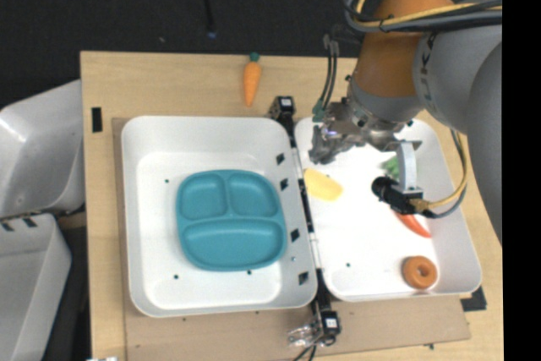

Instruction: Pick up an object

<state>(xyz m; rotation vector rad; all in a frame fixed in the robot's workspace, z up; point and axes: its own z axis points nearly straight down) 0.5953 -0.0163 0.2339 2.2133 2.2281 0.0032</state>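
- Arm reaches in from the right, orange band over the wrist, w/ the pincer low over the right bin, near its top-left corner by the divider.
- Pincer state: can't tell, wrist hardware blocks the tips. Nothing seen gripped.
- Likeliest pick, I'd say: the yellow piece, lying just below the pincer on the bin floor, close to the bin wall.
- Risk 1: yellow piece looks smooth, rounded, lemon-ish plastic; a pinch off-centre could squirt it sideways vs. grip it.
- Risk 2: it's near the divider, so a tip could land on the rim or the wall and stall the descent.
- Risk 3: pincer isn't directly over it; a straight drop prob. closes on air.
- Other options in the right bin: doughnut, brown, ring-shaped, matte, near the bottom-right corner; the hole gives a rim to pinch but it's flat.
- Red piece, thin, tapered, partly under a black fitting and cable; green bit half hidden by the arm. Both awkward, cable snag poss.
- Left bin holds a teal divided plate, three compartments, smooth, rounded corners: too wide & flat to grab, I reckon.
- Toy carrot sits on the wooden worktop, outside both bins, well apart from the pincer.
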